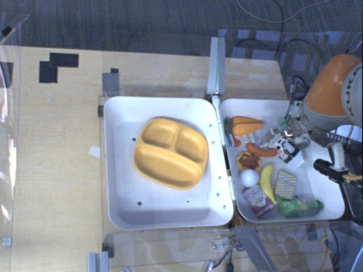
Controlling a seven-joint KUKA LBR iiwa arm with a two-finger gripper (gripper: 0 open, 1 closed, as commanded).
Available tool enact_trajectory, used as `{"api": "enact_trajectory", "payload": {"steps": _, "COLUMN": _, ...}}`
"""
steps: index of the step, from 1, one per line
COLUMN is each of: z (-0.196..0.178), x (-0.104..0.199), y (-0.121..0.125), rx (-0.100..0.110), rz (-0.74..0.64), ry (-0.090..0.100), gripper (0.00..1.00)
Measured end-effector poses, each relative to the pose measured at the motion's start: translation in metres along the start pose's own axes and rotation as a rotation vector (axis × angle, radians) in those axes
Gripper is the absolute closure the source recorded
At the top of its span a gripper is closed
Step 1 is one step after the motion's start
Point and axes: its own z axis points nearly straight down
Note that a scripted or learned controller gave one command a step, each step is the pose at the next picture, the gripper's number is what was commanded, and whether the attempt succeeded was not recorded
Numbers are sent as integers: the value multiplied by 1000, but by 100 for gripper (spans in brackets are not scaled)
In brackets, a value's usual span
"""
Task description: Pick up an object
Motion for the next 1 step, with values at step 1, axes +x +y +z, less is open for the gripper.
{"api": "enact_trajectory", "payload": {"steps": 1, "z": -9, "x": -5, "y": -1, "rx": 1, "rz": 5, "ry": -8, "gripper": 100}}
